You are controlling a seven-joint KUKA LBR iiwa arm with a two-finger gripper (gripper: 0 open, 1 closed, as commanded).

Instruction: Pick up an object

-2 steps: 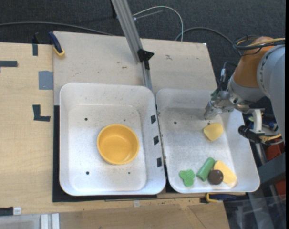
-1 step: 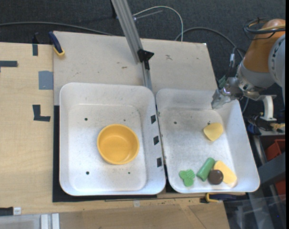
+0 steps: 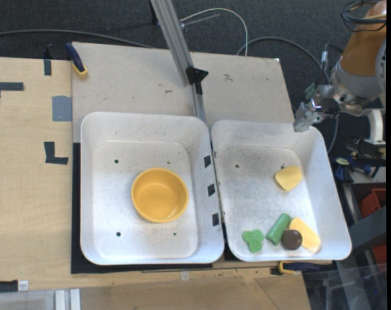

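At the frame's right edge, the gripper (image 3: 303, 117) hangs over the upper right corner of the right bin (image 3: 260, 134); whether it is spread cannot be told. Small objects lie in that bin: a yellow piece (image 3: 289, 177), a green cylinder (image 3: 278, 228), a brown ball (image 3: 291, 239). A yellow bowl (image 3: 159, 194) sits in the left bin (image 3: 99, 173).
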